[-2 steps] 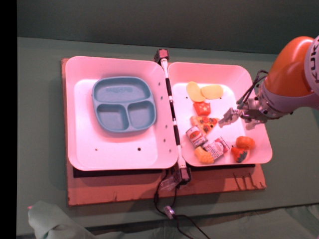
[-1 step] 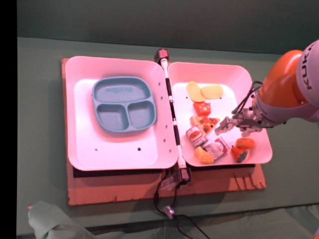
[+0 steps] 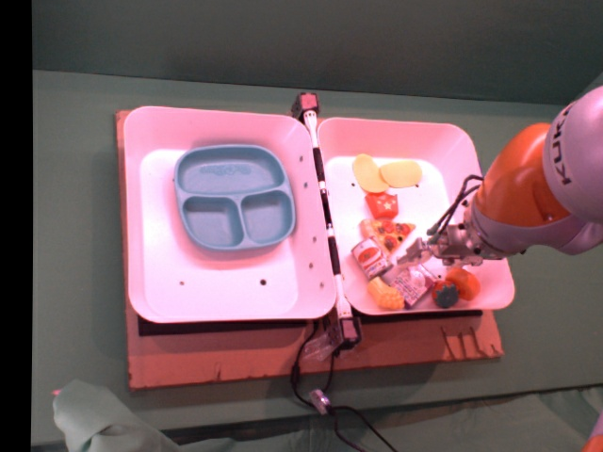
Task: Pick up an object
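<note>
The fingers of the gripper [image 3: 412, 254] were too small and too tangled with clutter for us to tell whether they were spread or closed, and we saw nothing clearly held between them. We found the tool low over the right bin [image 3: 450, 149], with the arm [image 3: 528, 201] reaching in from the right edge.

The candidates for picking lay crowded along the near part of that bin. A red-labelled can [image 3: 370, 257] sat just left of the gripper tip, a pizza slice [image 3: 388, 231] just behind it, and a small packet [image 3: 411, 287] and a yellow piece [image 3: 385, 294] just in front. A red block [image 3: 381, 204] and two pale yellow discs [image 3: 386, 173] lay farther back. An orange ball [image 3: 464, 282] and a dark round item [image 3: 445, 295] rested beside the wrist.

We judged crowding to be the main risk: the pieces touched or nearly touched, so closing fingers could land on two at once, or nudge the can aside and close on air. The flat packet and pizza slice offered little height to pinch.

The left bin [image 3: 151, 252] held a blue divided tray [image 3: 234, 199], well apart from the work.
</note>
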Controlling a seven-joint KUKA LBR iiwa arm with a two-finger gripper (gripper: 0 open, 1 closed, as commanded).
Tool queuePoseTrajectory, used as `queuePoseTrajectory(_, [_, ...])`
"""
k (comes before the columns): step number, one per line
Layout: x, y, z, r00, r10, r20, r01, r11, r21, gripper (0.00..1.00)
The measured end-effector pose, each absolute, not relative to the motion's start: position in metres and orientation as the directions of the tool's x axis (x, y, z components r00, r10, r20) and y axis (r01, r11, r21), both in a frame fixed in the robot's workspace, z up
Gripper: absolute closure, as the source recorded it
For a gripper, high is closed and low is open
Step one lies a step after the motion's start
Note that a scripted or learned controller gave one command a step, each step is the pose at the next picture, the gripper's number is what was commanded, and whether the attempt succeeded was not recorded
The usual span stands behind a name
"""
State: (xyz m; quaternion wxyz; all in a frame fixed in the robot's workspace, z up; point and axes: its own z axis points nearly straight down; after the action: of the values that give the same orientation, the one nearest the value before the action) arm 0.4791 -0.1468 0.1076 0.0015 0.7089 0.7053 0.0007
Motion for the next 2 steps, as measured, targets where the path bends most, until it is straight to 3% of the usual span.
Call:
queuePoseTrajectory(1, [0.484,-0.150,0.098,0.006,1.000,-0.002,1.000,-0.006,0.011,0.00])
queuePoseTrajectory(2, [0.487,-0.152,0.111,0.010,1.000,-0.010,1.000,-0.010,0.028,1.00])
